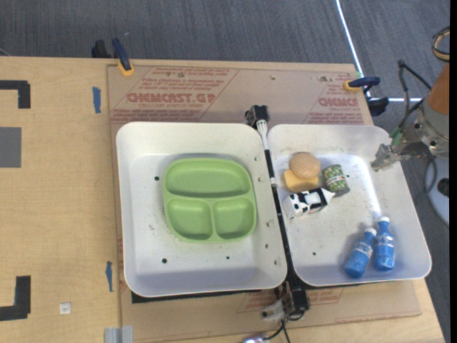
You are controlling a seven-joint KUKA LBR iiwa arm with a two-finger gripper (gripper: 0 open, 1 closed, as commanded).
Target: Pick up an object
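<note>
The right bin holds a tan round bun-like piece resting on a yellow block. A small green can lies beside them, and a black-and-white patterned item lies just below. Two blue bottles lie side by side near the bin's front right. My gripper hangs at the bin's upper right rim, apart from all of these things, with nothing seen in it. The arm's wrist enters from the right edge.
The left bin contains a green three-section plate. A black clamp sits at the far end of the seam between the bins. Blue and orange clips hold the cardboard sheet under the bins. A cable runs near the arm.
</note>
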